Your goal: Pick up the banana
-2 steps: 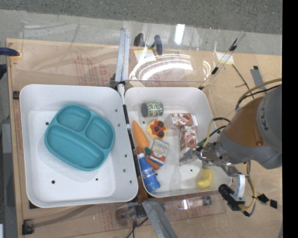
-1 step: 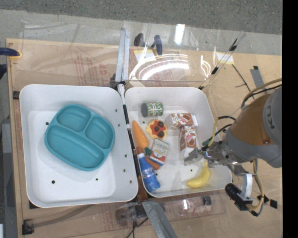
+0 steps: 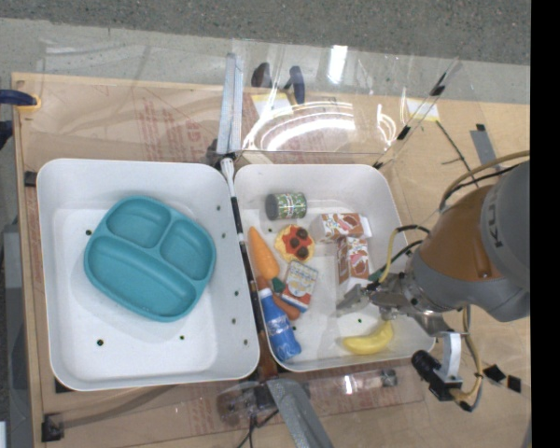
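Observation:
The yellow banana (image 3: 369, 340) lies on the floor of the right bin (image 3: 389, 190), near its front right corner. My gripper (image 3: 366, 304) hovers just above and slightly behind the banana, reaching in from the right. It is open with nothing between its fingers. The banana lies free, with its right end tucked close under the gripper's body.
The right bin also holds a green can (image 3: 286, 204), a carrot (image 3: 262, 255), a blue bottle (image 3: 279, 326), a round strawberry toy (image 3: 296, 243) and small food packs (image 3: 352, 255). The left bin (image 3: 56, 278) bears a teal divided plate (image 3: 149, 257). A clear plastic box (image 3: 327, 110) stands behind the bins.

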Robot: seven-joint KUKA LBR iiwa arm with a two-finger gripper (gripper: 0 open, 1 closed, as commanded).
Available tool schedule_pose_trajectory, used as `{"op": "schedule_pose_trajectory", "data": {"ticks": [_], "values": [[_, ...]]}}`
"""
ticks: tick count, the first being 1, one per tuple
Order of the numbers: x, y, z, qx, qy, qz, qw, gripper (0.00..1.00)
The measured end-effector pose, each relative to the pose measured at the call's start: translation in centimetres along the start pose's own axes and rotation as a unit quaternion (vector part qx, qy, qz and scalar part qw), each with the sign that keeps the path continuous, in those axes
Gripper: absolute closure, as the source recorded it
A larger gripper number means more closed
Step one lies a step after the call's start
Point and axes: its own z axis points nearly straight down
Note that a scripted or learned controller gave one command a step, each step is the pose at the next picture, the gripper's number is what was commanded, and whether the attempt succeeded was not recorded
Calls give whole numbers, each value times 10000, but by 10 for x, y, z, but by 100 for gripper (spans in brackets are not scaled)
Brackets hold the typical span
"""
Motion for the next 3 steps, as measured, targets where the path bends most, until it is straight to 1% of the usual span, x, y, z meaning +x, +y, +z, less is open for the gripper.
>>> {"op": "schedule_pose_trajectory", "data": {"ticks": [1,2,3], "values": [[13,-3,-21,-1,4,-41,10000,0],[6,-2,1,18,12,-275,9996,0],[-5,1,-15,3,-1,-687,9976,0]]}}
